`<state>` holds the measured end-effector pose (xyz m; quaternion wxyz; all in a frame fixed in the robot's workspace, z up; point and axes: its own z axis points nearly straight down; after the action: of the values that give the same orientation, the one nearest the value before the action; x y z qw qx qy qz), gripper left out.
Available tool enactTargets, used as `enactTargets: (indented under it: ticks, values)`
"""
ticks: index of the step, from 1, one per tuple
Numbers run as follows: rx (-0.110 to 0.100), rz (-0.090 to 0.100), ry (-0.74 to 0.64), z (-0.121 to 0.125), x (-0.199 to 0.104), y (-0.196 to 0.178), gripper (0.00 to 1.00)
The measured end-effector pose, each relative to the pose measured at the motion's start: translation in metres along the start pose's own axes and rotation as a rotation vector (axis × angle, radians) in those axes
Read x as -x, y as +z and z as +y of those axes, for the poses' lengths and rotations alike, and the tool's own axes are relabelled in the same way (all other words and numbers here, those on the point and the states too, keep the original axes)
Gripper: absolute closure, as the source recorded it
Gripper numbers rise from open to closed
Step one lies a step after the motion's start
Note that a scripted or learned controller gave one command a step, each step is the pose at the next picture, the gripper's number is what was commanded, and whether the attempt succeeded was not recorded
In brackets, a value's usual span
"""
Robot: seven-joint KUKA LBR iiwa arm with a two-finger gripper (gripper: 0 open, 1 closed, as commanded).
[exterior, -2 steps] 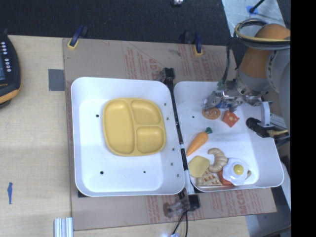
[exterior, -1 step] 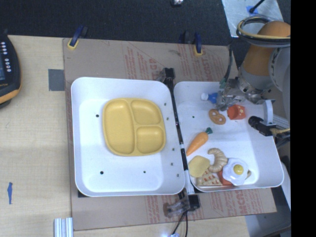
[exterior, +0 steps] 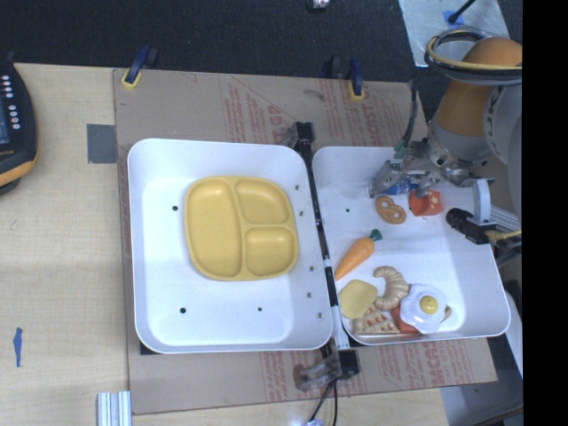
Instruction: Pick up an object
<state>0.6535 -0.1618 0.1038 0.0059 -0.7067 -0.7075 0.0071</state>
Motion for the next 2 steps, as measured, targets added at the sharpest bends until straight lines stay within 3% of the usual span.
enactTargets:
  ticks: [1,2]
  values:
    - [0.0,-0.002,-0.001,-0.0003,0.0011,-0.0105,1.0]
    - [0.001,-0.002,-0.002,-0.0001,0.0011,-0.0103,0.0]
